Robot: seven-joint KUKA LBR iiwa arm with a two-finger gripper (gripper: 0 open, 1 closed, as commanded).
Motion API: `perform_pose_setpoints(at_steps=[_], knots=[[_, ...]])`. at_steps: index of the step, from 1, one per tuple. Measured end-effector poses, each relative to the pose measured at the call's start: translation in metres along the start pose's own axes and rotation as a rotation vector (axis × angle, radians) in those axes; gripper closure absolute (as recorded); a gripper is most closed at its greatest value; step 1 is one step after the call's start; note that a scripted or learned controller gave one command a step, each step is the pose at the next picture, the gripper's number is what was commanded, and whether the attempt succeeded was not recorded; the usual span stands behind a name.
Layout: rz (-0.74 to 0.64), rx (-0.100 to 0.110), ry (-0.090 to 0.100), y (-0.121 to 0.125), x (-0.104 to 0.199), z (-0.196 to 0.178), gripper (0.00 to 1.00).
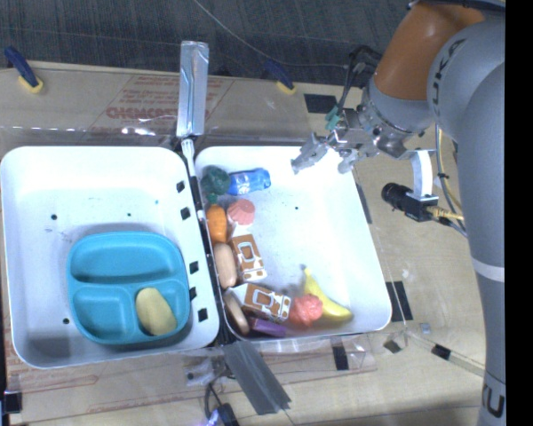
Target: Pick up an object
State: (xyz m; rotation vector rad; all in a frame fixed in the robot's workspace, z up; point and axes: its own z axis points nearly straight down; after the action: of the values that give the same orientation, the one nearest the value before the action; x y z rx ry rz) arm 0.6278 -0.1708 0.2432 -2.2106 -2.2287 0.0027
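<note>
Hovering with nothing between its spread fingers, the gripper (pixel 313 156) sits above the right bin's (pixel 351 238) far rim, the pick not yet begun, with the blue bottle (pixel 249 181) just left and the banana (pixel 324 297) well below.

Along the right bin's (pixel 360 229) left wall we see a blue bottle (pixel 249 182), a carrot (pixel 216 224), a patterned box (pixel 247 257) and, at the front, a banana (pixel 324 299) beside a red fruit (pixel 307 309).

End effector (pixel 324 153) hovers over the right bin (pixel 338 229) of toy food (pixel 249 256).
</note>
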Motion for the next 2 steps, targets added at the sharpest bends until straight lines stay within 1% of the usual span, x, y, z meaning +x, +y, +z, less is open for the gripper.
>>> perform_pose_setpoints(at_steps=[1,2], knots=[[-0.152,0.009,0.001,0.019,0.071,0.146,0.00],[-0.139,-0.003,-0.001,-0.081,0.061,0.150,0.00]])
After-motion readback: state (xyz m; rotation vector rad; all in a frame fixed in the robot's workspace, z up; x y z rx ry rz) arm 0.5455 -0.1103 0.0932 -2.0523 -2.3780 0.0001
